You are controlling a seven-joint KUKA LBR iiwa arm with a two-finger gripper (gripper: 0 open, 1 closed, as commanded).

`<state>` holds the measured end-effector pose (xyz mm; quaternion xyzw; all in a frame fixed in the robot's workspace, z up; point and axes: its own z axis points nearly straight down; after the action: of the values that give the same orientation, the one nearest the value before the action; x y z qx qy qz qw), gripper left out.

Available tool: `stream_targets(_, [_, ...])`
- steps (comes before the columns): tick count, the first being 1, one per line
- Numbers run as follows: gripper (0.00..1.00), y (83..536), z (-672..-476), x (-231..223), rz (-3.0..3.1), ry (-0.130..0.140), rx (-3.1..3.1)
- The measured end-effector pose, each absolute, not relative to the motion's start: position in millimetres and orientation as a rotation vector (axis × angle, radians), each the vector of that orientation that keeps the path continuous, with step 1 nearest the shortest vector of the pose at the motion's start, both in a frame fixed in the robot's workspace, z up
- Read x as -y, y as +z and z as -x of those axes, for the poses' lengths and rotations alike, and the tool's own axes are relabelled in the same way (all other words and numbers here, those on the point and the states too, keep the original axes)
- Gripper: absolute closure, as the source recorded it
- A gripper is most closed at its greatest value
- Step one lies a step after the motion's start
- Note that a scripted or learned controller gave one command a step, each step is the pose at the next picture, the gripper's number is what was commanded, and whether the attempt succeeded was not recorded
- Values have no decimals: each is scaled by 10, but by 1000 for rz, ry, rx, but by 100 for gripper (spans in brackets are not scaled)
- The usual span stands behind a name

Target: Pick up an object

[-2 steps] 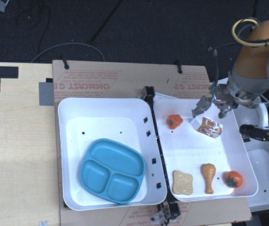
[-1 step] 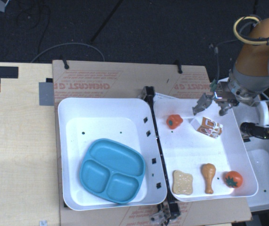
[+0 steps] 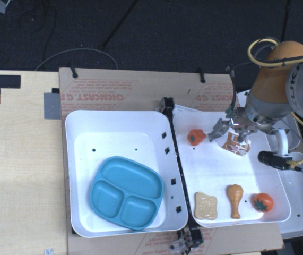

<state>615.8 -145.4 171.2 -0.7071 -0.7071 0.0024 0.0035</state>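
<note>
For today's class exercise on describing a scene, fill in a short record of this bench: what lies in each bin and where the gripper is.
left bin: blue divided plate
right bin: small red-orange fruit, slice of bread, drumstick, tomato, brown and white packet
front row of right bin: bread, drumstick, tomato, left to right
gripper: over the far part of the right bin, just above the packet
arm: reaches in from the right

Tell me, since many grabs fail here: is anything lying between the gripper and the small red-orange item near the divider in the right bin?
Nothing visible does. The gripper hangs over the right bin, and only bare white floor lies between it and the red-orange item. A brown-and-white packet sits on the gripper's other side, out of that path.
</note>
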Motion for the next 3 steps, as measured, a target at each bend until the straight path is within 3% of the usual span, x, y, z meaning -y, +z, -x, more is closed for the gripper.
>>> stream_targets(2, [0, 859, -6038, 1411, 2219, 5, 2217])
stream_targets(3, [100, 974, -6040, 1418, 2222, 4, 2215])
